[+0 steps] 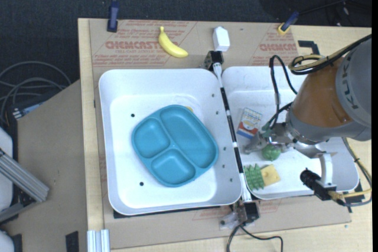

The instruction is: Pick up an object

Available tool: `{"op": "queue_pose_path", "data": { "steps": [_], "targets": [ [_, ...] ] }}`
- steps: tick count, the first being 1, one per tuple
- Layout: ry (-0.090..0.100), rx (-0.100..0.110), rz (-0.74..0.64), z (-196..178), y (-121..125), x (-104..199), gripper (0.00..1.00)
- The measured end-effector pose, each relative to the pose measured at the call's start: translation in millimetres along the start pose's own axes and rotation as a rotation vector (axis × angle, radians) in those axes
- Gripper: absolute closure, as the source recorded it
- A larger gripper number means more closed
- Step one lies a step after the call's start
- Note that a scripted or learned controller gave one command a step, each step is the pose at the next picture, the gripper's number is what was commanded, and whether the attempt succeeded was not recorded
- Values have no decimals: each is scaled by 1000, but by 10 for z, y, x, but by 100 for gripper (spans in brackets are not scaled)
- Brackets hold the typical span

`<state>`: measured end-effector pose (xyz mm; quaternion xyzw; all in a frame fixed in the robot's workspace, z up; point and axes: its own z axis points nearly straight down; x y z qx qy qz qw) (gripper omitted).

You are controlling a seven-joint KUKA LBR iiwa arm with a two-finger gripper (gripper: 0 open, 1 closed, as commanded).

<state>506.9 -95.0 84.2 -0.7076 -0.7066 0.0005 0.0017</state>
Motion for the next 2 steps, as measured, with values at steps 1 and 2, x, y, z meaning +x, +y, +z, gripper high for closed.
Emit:
{"op": "queue_pose_path", "data": {
  "steps": [1,2],
  "targets": [
    [-1,-4,1,-108,10,1,100],
    [0,-5,-3,-1245,233,733,100]
  ]
}}
